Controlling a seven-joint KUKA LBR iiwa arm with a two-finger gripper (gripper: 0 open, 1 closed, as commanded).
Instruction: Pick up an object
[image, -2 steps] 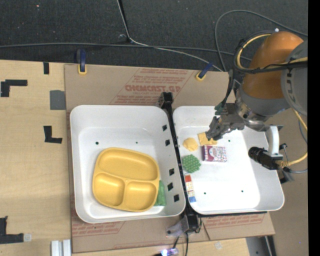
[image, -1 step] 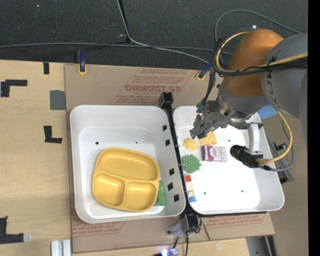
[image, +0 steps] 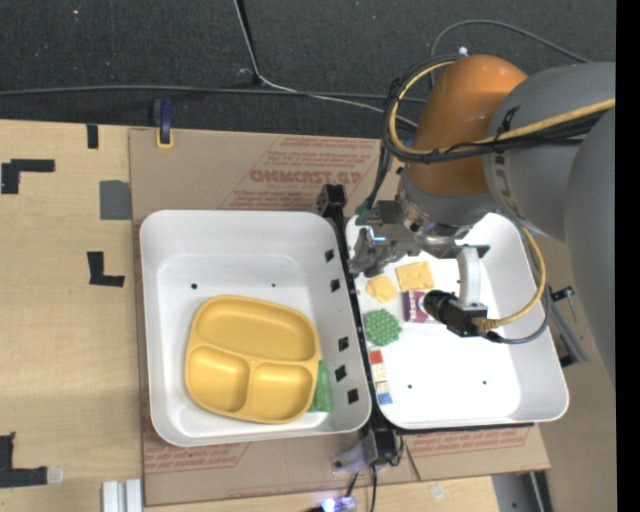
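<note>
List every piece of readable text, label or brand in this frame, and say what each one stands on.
"CHEMCAST GP", in red, partly blurred, on the brown board under the bins.
More red print along that board's front edge: too small to read.
Purple packet in the right bin: print blurred, unreadable.
Red and white packet: print unreadable.

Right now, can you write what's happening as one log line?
hand: over right bin, near top left corner | yellow tray: left bin | cheese-like piece, green piece: right bin
</note>
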